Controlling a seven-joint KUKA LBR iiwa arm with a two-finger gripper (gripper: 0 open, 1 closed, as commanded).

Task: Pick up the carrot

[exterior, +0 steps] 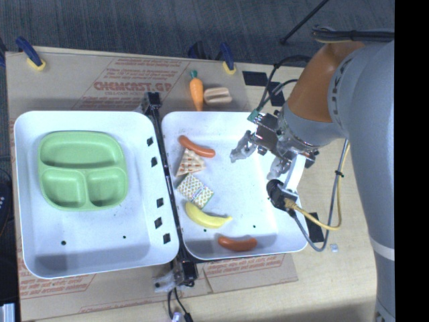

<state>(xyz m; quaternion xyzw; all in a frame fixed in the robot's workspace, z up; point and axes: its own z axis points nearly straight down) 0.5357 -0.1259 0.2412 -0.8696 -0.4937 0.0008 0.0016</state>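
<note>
The carrot (196, 92) lies on the cardboard (134, 79) that covers the tabletop (335, 274), outside both bins, just past the far rim of the right bin (221, 123) near its left corner. Its green top points away from the bin, and a small bun (217, 96) sits just beside it on the right. The gripper (247, 146) hangs over the right half of the right bin, well apart from the carrot, with its fingers (238, 151) pointing left toward the bin's middle; they look slightly spread with nothing between them, though the slanted view makes that hard to confirm. The grey arm (362, 113) with its orange band (320, 79) reaches in behind the gripper from the right. Inside the right bin, a sausage (197, 147) lies near the far left, a sandwich wedge (190, 162) just below it, a patterned block (196, 190) below that, a banana (204, 216) nearer still, and a second sausage (236, 243) by the near rim. The left bin (40, 247) holds a green divided tray (82, 170) in its far half. Blue clamps (31, 54) grip the far edge of the cardboard.
</note>
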